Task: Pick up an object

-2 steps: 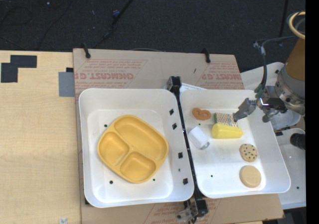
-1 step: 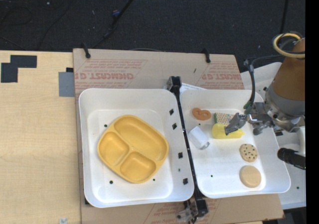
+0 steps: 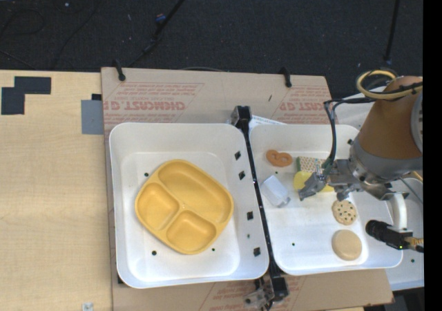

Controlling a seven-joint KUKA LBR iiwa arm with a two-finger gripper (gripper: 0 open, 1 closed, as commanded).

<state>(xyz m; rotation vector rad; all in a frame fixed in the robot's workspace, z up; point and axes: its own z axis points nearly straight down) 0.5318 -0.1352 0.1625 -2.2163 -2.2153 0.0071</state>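
Grey gripper (image 3: 312,188) hovers beside yellow object (image 3: 302,180); contact seemingly unclear.

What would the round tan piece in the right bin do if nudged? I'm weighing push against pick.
The round tan piece looks smooth and domed, so fingers might slip off it. Lying flat, it would probably slide, not roll. It looks like light toy food, and the cookie lies close.
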